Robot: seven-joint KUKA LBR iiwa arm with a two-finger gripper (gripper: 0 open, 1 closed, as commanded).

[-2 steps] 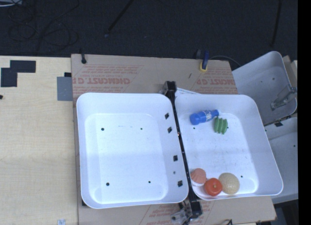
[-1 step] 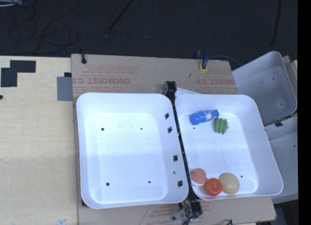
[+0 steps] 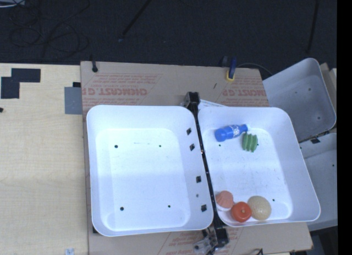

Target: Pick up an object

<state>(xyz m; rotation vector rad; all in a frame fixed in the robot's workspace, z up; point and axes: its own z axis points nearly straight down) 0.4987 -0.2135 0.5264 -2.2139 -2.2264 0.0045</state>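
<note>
The right bin holds several small objects. A blue bottle lies on its side near the far edge, with a green ridged object just to its right. At the near edge sit a pale pink round piece, a red tomato-like ball and a beige round object, close together.
The left bin stands beside the right one, joined by a black clamp strip. Both rest on a cardboard sheet over a wooden bench. A grey-white panel stands at the far right.
</note>
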